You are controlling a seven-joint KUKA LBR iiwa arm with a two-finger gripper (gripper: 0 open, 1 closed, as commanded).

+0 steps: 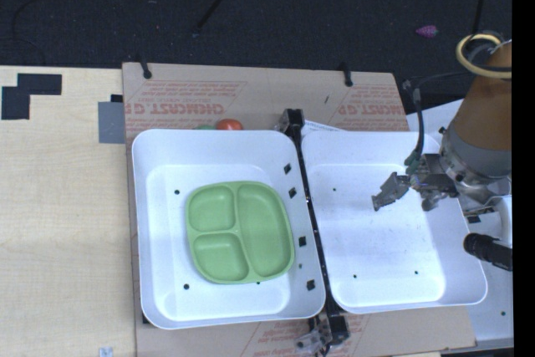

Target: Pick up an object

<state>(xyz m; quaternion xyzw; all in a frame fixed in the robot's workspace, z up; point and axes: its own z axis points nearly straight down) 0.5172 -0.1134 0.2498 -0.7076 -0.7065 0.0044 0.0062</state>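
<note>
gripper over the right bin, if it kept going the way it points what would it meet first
The gripper points toward the view's left and somewhat down, so it would probably meet the bare floor of the right bin first. Its height above the floor is unclear.

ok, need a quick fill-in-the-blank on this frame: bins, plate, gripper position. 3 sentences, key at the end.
1. The green divided plate lies in the ____ bin.
2. The plate has ____ compartments.
3. The gripper is over the ____ bin, away from the plate.

Missing words: left; three; right
</note>
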